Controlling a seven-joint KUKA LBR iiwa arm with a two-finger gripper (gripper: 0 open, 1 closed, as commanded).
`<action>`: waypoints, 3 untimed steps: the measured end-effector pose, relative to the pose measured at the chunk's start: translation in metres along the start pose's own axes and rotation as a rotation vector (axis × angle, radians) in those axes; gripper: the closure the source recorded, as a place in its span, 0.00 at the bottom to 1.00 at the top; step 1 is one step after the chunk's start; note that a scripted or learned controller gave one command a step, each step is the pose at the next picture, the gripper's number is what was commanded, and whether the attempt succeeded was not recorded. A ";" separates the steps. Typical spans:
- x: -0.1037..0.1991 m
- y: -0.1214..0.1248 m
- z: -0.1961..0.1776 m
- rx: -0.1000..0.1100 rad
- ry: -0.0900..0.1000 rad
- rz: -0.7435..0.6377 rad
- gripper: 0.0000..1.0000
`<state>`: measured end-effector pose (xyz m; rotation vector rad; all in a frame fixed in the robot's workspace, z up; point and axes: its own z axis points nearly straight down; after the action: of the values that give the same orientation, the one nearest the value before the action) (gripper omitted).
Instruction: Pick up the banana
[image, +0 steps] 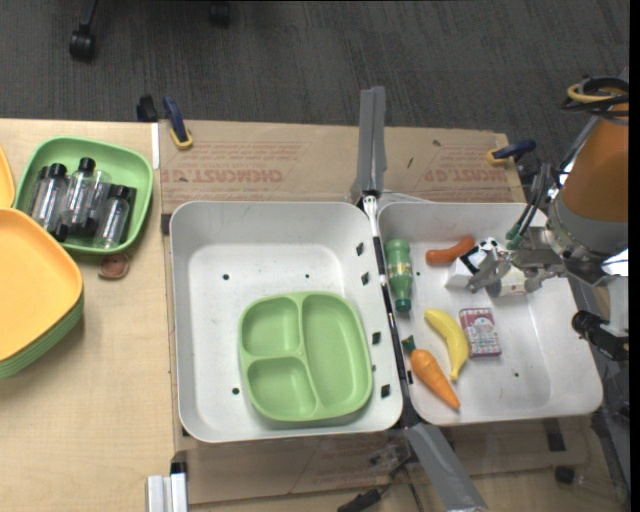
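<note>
Over the right bin, near its far right side, hangs the one gripper; whether it is released or clenched cannot be told from this view, and nothing is seen held in it. Items in the right bin, placed relative to the banana:

- One banana, yellow, lying loose on the bin floor, nearer the camera than the gripper and apart from it.
- One pink card packet, just right of the banana.
- One carrot, just below and left of the banana, near the bin's front left corner.
- One green bottle, left of and beyond the banana, lying along the bin's left wall.
- One orange sausage-shaped item, beyond the banana, just left of the gripper.

Left bin, well left of the banana: one green divided plate with three compartments.

Bench, far left of the banana: one green square tray holding several dark-capped vials, count uncertain; one stack of orange plates at the frame edge, over a green plate.
</note>
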<state>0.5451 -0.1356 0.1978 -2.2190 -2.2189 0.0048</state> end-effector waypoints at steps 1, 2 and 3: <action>0.036 -0.035 0.066 0.000 0.000 0.181 0.00; 0.026 -0.069 0.108 0.001 0.001 0.397 0.00; 0.025 -0.069 0.100 0.003 0.001 0.402 1.00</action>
<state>0.4756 -0.1108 0.0980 -2.6151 -1.7303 0.0086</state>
